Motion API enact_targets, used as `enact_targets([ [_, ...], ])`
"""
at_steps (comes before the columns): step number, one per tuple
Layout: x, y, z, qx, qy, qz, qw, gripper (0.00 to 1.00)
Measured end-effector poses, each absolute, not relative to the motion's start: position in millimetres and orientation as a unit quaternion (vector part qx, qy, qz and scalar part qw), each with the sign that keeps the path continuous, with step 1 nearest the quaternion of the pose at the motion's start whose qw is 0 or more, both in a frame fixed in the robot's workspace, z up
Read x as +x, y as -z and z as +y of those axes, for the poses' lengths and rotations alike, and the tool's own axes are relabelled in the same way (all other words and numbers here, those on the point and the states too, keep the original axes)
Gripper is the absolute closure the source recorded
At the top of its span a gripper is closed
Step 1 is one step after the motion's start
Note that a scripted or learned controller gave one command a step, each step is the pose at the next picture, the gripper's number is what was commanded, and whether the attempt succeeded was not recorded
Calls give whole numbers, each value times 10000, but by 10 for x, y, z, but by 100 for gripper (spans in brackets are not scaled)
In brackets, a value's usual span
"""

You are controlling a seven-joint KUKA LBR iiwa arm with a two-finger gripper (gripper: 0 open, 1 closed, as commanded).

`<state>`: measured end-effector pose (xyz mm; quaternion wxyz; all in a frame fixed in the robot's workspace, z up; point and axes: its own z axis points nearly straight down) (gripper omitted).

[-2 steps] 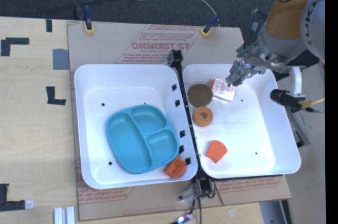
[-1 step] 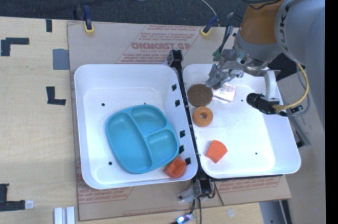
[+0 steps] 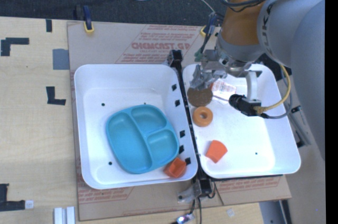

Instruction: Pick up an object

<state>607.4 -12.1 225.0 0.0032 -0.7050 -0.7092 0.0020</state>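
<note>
Gripper [image 3: 200, 82] over brown round disc [image 3: 200, 96] — no long axis; grip state unclear.

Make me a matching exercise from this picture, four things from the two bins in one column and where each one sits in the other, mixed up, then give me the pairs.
Things:
1. blue divided plate
2. doughnut
3. brown round piece
4. orange block

Places:
A. right bin, just below the hand
B. right bin, nearest the front edge
C. middle of the left bin
D. right bin, between the brown piece and the orange block

Pairs: 1-C, 2-D, 3-A, 4-B
</note>
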Motion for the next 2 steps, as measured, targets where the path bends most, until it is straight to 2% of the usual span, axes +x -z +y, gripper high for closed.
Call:
enact_targets([
  [1, 6132, -2256, 364, -7046, -22, -7096, 27, 100],
  [2, 6085, -2288, 973, -7039, -22, -7102, 27, 100],
])
